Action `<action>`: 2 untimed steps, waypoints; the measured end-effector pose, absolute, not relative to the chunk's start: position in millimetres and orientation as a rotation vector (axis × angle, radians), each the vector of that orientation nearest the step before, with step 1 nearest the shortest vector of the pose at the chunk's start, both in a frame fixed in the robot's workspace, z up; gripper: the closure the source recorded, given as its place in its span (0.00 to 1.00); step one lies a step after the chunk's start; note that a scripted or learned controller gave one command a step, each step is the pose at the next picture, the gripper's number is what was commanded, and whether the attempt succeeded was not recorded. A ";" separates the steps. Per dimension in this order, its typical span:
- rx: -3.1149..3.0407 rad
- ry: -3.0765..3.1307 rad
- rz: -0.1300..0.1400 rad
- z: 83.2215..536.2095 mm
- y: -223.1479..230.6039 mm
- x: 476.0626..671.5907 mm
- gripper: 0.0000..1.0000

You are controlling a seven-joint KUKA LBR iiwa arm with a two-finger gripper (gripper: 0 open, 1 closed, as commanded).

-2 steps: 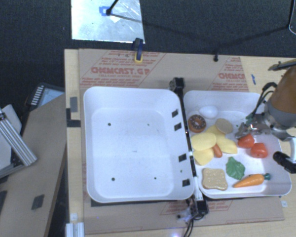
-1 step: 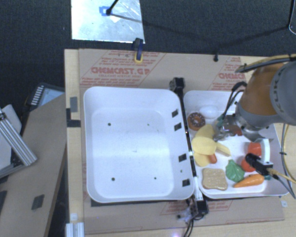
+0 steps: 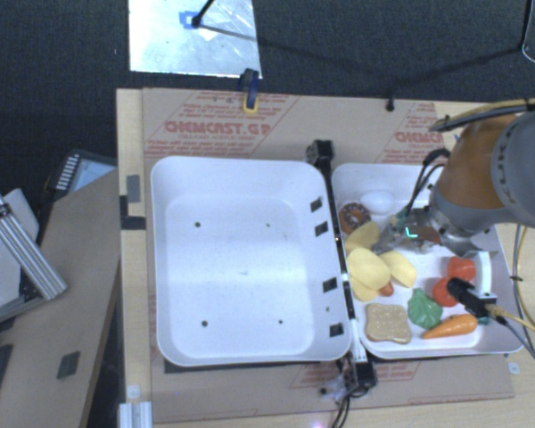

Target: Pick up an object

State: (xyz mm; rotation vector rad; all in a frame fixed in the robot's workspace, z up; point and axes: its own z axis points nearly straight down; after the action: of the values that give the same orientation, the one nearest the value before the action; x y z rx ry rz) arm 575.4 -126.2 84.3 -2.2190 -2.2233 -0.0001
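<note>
Gripper (image 3: 399, 233) low in the right bin (image 3: 374, 178), its grip state impossible to tell, among yellow toy pieces (image 3: 367, 270), donut (image 3: 352, 215) beside, toast (image 3: 388, 324) and carrot (image 3: 450, 326) near the front edge.

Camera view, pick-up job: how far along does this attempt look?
Done: the arm has reached into the right bin, and the gripper sits low over the yellow toy pieces beside the donut. In hand: nothing visibly held. Left: grasping and lifting an item; the bread slice, carrot and green piece lie untouched. The left bin holds no toys.
</note>
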 end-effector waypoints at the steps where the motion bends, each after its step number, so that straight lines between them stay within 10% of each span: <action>1: -2.211 -2.231 0.000 84.4 -84.6 626.8 0.00; 2: -2.214 -2.226 -0.001 95.6 -86.3 625.9 1.00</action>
State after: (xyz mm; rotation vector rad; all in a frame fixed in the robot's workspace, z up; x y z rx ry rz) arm 625.9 -86.3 95.6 -2.2140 -2.2255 -0.0014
